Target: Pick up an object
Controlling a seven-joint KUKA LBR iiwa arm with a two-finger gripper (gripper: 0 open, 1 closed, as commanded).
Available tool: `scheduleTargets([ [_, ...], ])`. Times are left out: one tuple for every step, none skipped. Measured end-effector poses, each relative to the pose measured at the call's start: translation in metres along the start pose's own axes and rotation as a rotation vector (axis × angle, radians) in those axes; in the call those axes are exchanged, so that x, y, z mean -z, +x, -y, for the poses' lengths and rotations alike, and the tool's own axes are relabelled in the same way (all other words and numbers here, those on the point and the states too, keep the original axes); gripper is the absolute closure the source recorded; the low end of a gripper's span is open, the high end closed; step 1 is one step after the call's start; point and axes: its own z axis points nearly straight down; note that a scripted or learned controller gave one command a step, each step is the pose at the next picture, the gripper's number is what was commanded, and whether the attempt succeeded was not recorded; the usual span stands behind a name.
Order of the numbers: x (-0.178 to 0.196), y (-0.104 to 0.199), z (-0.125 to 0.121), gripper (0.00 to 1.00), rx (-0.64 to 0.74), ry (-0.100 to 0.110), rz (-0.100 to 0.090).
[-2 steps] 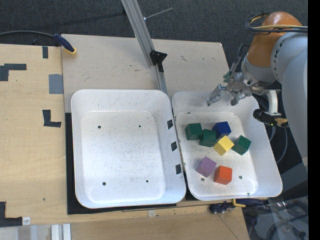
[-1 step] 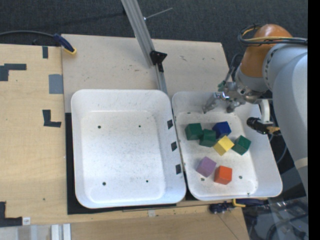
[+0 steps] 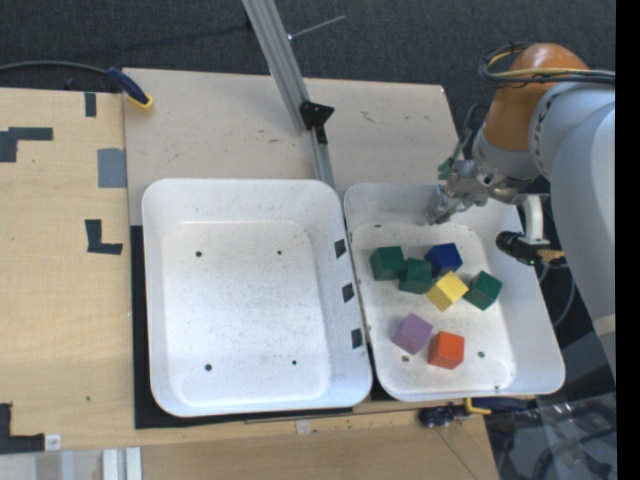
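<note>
Just below tool (image 3: 443, 206), blue cube (image 3: 444, 258) in right bin (image 3: 535, 363); tool's grip state unclear.

Readable text: none is found on the bench (image 3: 230, 128).
Labels or brands: none can be made out on the bins (image 3: 240, 193) or blocks (image 3: 447, 290).
Numbers, signs: none are seen.
</note>
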Motion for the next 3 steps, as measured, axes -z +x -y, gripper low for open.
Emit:
scheduleTargets([
  [0.052, -0.004, 0.009, 1.0, 0.001, -0.018, -0.002],
  [0.096, -0.007, 0.006, 1.0, 0.002, -0.019, -0.002],
  [0.141, -0.008, 0.0, 1.0, 0.002, -0.019, -0.003],
])
